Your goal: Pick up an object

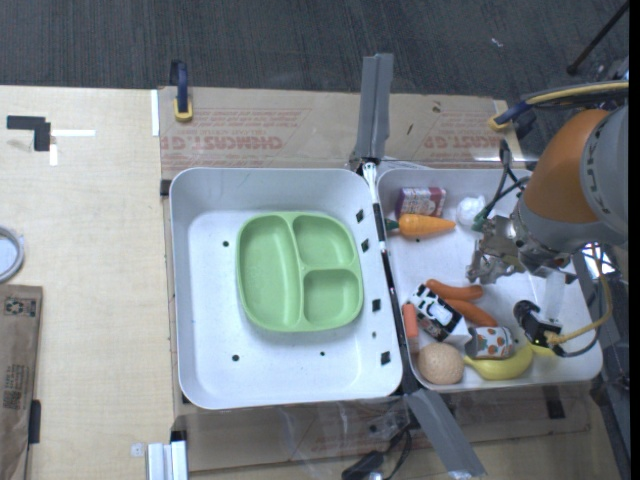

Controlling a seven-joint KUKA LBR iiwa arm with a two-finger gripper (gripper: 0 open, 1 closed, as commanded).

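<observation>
- The gripper [487, 263] hangs low in the right bin [590, 363], its fingers pointing down among cables; I cannot tell how far apart the jaws stand, and nothing visibly sits between them.
- Just below and slightly left of the jaws lie two orange-red sausages [462, 300], the likeliest target by nearness.
- They look like light, smooth toy food: probably stiff plastic, round in section, so apt to roll or slip; a hold across the middle of the nearer one, jaws square to its length, seems best.
- Up and left of the jaws lies a carrot [425, 226], tapered, so grip its thick part.
- Well below the jaws, a banana [500, 365] and a beige round thing [440, 364] crowd a small carton [489, 342].
- Far left of the jaws, a green divided plate [300, 270] lies in the left bin [200, 298].
</observation>
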